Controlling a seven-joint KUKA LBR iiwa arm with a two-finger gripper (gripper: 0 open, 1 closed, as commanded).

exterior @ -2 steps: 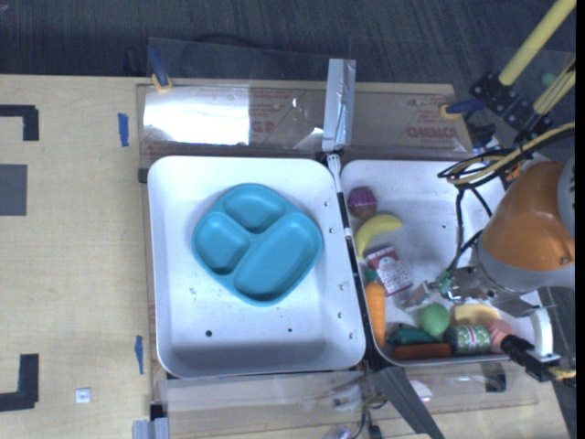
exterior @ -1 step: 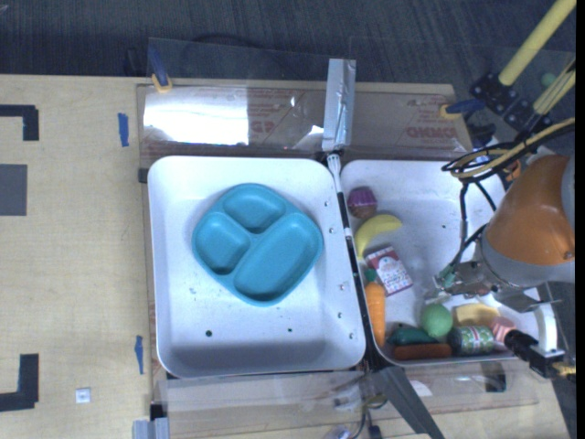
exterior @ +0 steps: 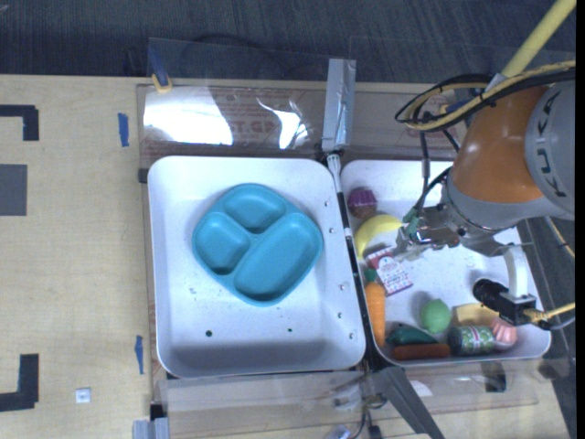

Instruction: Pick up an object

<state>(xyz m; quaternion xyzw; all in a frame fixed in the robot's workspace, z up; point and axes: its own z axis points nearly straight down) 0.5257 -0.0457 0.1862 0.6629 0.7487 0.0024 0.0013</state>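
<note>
A: You're looking, at the left, at a blue plate (exterior: 258, 241) lying in the left bin (exterior: 174, 273).

B: And rightward?

A: The gripper (exterior: 416, 231) is hovering in the right bin (exterior: 475, 273) just beside the yellow lemon (exterior: 377, 233); you cannot tell its grip. The lemon is probably looking light, smooth, slippery: take it across the middle.

Bright overhead light, glare (plastic sheet (exterior: 224, 117)), soft focus
</note>
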